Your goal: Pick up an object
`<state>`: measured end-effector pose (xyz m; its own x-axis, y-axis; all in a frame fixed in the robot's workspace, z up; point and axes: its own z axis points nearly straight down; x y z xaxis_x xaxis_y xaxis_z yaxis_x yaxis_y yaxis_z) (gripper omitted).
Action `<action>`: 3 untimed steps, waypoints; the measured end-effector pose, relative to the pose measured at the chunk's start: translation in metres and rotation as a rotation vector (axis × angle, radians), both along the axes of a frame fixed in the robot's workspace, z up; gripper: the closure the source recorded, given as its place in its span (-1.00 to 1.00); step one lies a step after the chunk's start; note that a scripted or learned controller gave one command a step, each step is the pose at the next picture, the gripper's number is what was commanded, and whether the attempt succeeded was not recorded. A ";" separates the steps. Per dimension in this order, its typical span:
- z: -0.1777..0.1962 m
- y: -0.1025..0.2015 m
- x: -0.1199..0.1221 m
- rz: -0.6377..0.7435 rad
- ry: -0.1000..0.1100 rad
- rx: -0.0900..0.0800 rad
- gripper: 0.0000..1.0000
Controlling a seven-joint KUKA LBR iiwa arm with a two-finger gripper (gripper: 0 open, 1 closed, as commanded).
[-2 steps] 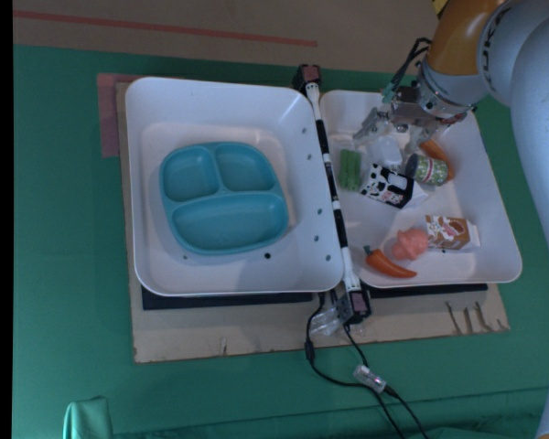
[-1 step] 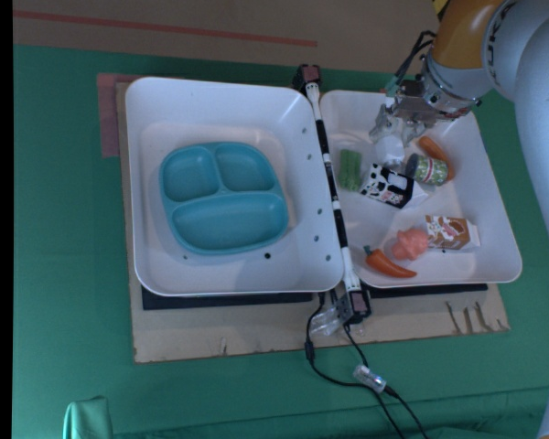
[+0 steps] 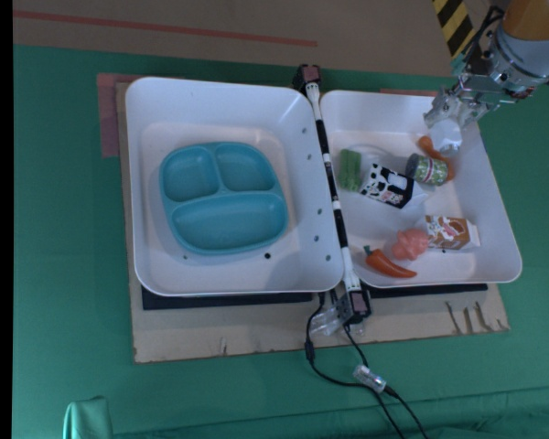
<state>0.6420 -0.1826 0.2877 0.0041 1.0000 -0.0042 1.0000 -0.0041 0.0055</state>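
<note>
My gripper (image 3: pixel 448 117) hangs over the far right corner of the right bin (image 3: pixel 494 218). Just below it lies a whitish, rounded object (image 3: pixel 446 138), beside a small orange piece (image 3: pixel 426 144); whether the gripper touches either is unclear. Further into the bin lie a green-labelled can (image 3: pixel 428 169), a black-and-white cow-print carton (image 3: pixel 387 187), a green item (image 3: pixel 349 168), an orange-and-white carton (image 3: pixel 452 232), a pink lump (image 3: pixel 409 243) and a red-orange pepper (image 3: pixel 389 263).
The left bin (image 3: pixel 165 108) holds a teal divided plate (image 3: pixel 223 197). A black-and-white divider bar (image 3: pixel 331 190) runs between the bins. Cables (image 3: pixel 366 378) trail over the green bench at the front. Yellow-black hazard tape (image 3: pixel 448 7) marks the far right.
</note>
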 end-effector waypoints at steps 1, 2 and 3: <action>0.047 -0.005 -0.013 0.000 -0.001 0.001 1.00; 0.058 -0.005 0.021 0.001 -0.001 0.000 1.00; 0.075 0.004 0.047 0.001 -0.001 -0.001 1.00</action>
<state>0.6886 -0.1789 0.3630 0.0035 1.0000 -0.0049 1.0000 -0.0035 0.0061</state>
